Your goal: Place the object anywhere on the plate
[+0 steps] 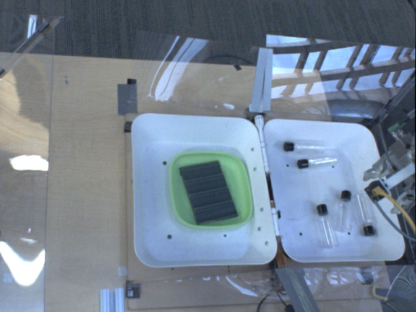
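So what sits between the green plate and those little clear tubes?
In the camera view, bare white floor of both bins and their adjoining rims separate the green plate from the tubes.

No legible text, label, brand, number or sign is found anywhere in the camera view. The dark ribbed block (207,192) on the green plate (179,203) is unmarked. The black-capped clear vials (316,163) in the right bin (325,131) carry nothing that can be read; they are too small to resolve.
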### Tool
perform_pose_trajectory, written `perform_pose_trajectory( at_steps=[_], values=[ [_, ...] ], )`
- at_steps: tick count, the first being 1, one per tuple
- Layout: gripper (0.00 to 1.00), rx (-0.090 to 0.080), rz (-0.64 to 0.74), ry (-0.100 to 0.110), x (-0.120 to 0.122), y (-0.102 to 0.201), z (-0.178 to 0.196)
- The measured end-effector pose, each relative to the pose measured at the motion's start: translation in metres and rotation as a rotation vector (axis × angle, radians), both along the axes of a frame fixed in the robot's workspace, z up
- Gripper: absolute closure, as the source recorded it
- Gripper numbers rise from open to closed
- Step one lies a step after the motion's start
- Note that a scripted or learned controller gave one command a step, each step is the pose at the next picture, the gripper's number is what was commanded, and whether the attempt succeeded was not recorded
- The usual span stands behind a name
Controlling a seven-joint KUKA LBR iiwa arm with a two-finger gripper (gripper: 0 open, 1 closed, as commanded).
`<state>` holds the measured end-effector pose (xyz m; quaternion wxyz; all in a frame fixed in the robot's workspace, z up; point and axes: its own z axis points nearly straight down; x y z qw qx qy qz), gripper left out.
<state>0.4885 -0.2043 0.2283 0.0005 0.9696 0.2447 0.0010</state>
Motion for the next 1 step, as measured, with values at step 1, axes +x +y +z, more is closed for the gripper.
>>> perform_pose_trajectory(
  at_steps=[1],
  values=[
    [0.00, 0.000, -0.039, 0.000, -0.0004, -0.0013, 0.0019]
  ],
)
